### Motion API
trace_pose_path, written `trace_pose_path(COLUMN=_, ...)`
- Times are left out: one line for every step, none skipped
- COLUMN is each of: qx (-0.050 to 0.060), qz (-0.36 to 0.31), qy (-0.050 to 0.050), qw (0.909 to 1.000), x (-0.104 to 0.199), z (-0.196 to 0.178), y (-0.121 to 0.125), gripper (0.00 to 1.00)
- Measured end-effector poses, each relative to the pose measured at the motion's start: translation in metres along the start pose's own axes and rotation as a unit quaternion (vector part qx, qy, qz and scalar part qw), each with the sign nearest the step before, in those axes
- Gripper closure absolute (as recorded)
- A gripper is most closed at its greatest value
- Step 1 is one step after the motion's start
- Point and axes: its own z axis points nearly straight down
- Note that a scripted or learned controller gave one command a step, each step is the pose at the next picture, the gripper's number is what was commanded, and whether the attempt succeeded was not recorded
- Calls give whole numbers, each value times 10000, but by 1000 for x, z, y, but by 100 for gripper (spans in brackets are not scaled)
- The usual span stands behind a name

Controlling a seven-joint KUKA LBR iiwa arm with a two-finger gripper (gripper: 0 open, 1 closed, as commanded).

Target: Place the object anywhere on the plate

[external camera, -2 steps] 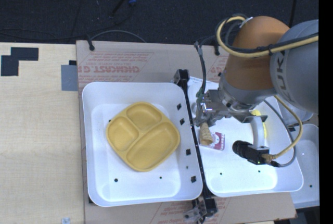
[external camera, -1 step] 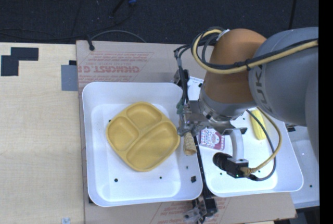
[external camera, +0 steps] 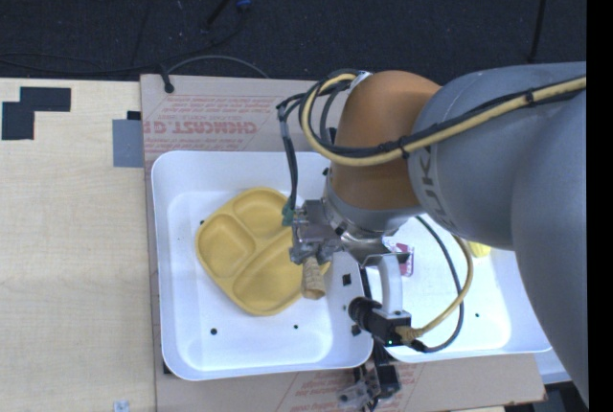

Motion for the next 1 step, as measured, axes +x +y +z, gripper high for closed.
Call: trace_pose_path(qx=-10, qz=20, qy=-6, qw=10000, x=-2, z=-1, y=1, gripper=0)
